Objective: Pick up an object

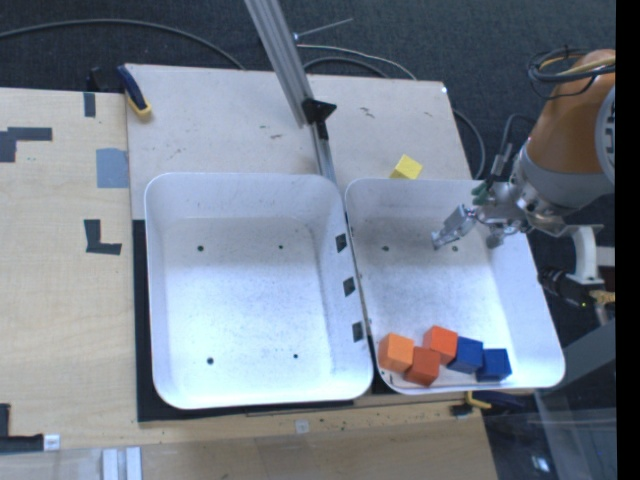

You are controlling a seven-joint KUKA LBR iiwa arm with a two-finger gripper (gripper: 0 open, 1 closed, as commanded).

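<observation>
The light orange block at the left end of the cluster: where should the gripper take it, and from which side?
Judging by its pose, come from above: the light orange block has its left and far faces free, while a darker orange block crowds its right. Grip across the far and near faces; the bin wall stands close on the left.

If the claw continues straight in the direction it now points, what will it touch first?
The claw points left and slightly down over the right bin. It would probably first meet that bin's bare floor, well short of the blocks in the near corner. Its height is unclear from this one view.
</observation>
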